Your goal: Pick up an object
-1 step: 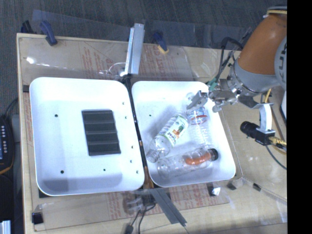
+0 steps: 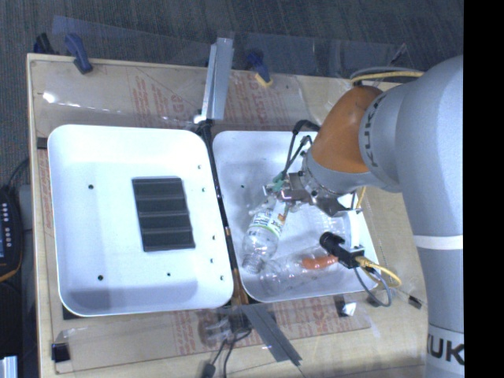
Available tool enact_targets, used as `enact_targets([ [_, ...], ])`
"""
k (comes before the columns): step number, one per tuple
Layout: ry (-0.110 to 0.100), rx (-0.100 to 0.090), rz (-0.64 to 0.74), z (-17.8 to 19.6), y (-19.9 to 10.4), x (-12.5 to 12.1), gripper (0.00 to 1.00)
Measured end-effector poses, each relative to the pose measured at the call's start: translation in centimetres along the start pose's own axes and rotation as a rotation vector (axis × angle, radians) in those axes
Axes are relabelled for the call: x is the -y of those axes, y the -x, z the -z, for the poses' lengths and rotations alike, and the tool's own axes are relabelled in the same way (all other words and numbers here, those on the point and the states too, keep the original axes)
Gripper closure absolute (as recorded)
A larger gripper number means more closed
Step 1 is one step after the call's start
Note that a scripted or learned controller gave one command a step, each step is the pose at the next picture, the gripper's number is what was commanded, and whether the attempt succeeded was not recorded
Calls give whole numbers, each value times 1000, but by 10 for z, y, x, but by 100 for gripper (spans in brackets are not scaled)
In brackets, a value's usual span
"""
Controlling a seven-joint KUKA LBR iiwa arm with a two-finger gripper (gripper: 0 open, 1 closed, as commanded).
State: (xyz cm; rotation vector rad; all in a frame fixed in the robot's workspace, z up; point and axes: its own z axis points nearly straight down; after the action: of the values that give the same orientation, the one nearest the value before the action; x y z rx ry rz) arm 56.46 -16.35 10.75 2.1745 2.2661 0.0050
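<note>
The letters "KU" stand in dark print low on the grey arm, where the word is cut short. The label on the clear bottle carries print too small to read. Red lettering across the worktop is likewise illegible.

Clear plastic bottle, small orange item and dark ribbed slab in two white bins.
The bottle lies tilted on its side mid right bin, pale label showing. The orange item sits by that bin's lower edge. The slab lies flat mid left bin.
</note>
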Motion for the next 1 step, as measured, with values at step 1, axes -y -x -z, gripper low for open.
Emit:
enact_targets([
  [1, 5, 4, 108, -12, -36, 19, 0],
])
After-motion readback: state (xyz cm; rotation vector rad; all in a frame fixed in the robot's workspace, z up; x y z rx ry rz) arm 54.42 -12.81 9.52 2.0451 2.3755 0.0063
